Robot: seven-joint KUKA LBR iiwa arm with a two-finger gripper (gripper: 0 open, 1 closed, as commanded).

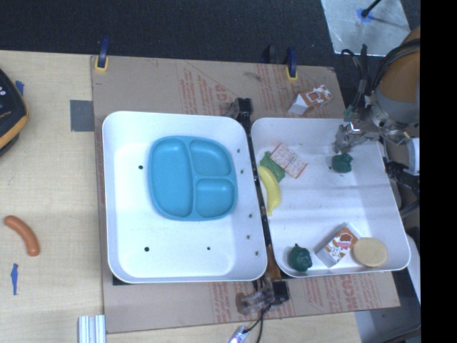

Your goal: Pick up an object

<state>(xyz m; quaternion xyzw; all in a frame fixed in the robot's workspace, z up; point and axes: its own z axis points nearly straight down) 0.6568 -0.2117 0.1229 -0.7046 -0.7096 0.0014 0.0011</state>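
My gripper (348, 136) hangs over the far right part of the right bin (371, 191), reaching in from the right. Just below it in the view lies a small dark green object (342, 163), close to the gripper tip; contact between them is unclear. Along the bin's left wall lie a yellow banana (271, 190) and a light green piece (270, 171), with a flat red-and-white packet (289, 161) beside them. At the near edge sit a dark green pepper (299, 257), a small carton (337, 247) and a round tan disc (370, 252).
The left bin (125, 191) holds a blue divided plate (192, 177). A sausage (23, 235) lies on the bench at far left. A small packet (312, 98) rests on the cardboard behind the right bin. Cables and arm parts crowd the right edge.
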